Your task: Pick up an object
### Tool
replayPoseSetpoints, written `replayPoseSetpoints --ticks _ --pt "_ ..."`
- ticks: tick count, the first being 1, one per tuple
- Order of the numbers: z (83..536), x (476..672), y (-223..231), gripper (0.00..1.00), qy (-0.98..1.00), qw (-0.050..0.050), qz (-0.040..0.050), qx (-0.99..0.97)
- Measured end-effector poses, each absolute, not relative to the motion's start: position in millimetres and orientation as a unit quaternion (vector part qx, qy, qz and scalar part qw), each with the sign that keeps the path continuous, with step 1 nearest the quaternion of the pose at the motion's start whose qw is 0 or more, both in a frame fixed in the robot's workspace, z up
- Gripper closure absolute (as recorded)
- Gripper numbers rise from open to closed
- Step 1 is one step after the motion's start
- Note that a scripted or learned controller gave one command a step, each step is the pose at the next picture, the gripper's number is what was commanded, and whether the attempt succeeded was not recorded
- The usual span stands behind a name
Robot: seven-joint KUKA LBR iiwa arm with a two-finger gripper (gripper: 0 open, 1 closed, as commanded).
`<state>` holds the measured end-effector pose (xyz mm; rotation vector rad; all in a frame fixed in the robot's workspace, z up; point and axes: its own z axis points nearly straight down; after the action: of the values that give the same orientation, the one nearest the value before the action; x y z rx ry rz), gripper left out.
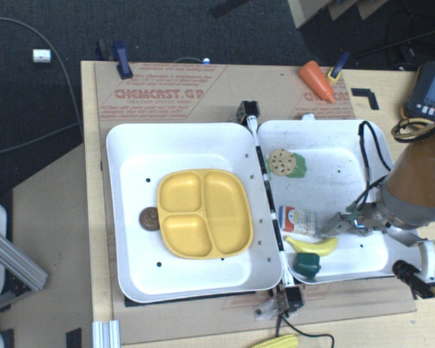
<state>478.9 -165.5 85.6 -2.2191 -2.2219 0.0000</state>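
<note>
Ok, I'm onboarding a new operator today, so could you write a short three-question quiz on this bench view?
1. True or false: the yellow divided plate lies in the left bin.
2. Which item lies nearest the end effector? A) cookie B) banana C) orange carrot
3. Fill in: the carrot lies outside the bins, on the ____ board.

Key:
1. True; a small brown round piece sits at the plate's left edge.
2. B; the banana lies just below the end effector in the right bin, beside a green object.
3. Cardboard.
</note>
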Motion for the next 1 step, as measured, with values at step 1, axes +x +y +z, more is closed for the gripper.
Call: replayPoseSetpoints --ticks 1 --pt "84.3 512.7 -102.4 0.00 -0.708 0.000 -0.0005 -0.707"
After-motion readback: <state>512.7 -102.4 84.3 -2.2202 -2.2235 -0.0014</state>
